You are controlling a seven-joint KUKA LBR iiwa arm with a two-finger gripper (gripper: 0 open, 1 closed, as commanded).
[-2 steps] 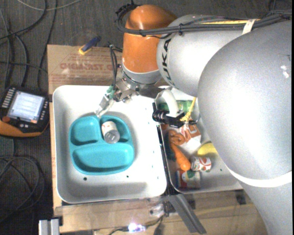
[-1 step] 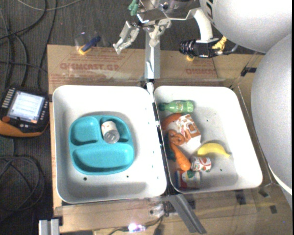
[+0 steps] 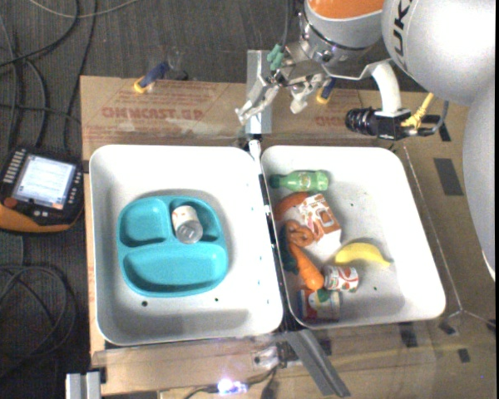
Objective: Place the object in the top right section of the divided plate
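Looming biggest up top, the arm's gripper is hanging over the bench past the bins' far edge, fingers spread apart, gripping nothing. Meanwhile the small can is sitting in the teal divided plate's top right section, left bin.

A robotics lab: taped cardboard bench, loose cables, and a teach pendant.

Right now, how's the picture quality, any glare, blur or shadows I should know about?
Camera view: mostly sharp and evenly lit; a bright glare spot at the bench's front edge; the tool looks slightly soft; the plate casts a soft shadow in the left bin; the can on it reads clearly.
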